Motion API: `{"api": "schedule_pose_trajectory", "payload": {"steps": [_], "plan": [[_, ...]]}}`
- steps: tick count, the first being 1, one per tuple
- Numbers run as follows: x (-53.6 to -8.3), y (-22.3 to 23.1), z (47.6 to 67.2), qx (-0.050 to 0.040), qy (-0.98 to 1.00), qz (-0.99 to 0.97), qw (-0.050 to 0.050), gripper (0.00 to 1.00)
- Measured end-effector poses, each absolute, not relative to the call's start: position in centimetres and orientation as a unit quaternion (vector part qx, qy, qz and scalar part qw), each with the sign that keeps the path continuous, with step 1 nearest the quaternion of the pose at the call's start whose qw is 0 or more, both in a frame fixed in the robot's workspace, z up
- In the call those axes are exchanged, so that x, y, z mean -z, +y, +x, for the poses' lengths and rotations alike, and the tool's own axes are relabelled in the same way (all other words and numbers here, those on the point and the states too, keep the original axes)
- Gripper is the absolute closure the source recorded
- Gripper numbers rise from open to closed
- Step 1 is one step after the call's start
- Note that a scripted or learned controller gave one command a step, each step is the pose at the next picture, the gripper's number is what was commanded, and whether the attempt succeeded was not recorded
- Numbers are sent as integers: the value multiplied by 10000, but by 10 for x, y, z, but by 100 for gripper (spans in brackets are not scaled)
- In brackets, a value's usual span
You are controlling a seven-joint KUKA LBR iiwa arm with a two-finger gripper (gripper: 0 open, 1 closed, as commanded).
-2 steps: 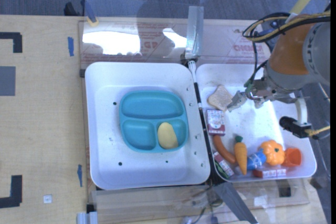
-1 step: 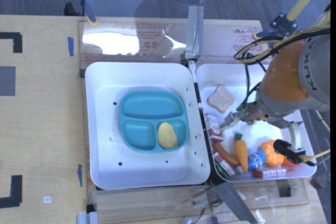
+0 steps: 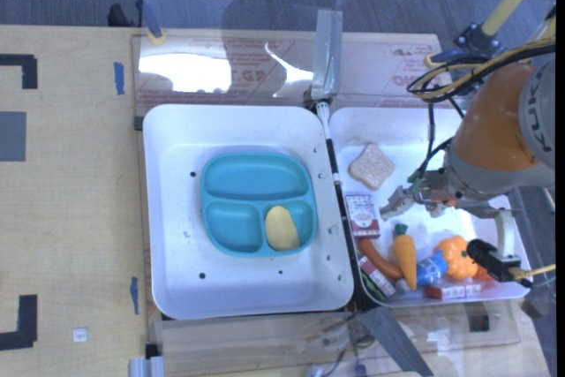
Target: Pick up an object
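Observation:
My gripper hangs over the middle of the right bin, reaching in from the right. Just below it an orange carrot lies upright with its green top toward the gripper. To the gripper's left is a small red and white carton. A tan bread slice lies above and to the left. A red sausage sits beside the carrot. An orange fruit and a small blue item lie near the front edge. I see nothing held in the gripper.
The left bin holds a blue divided tray with a yellow potato-like object in its lower right compartment. A clear panel and a grey post stand behind the bins. The bins' shared wall runs close to the carton.

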State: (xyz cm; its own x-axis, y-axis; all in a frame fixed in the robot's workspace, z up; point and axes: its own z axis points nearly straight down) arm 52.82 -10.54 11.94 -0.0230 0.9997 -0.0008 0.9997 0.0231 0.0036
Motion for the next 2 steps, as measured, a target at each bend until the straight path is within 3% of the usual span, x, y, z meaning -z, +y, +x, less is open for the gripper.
{"api": "schedule_pose_trajectory", "payload": {"steps": [1,2], "plan": [[-88,-112,483,-31,7094,7048,27,0],[-99,-113,485,-45,7083,7059,59,100]]}}
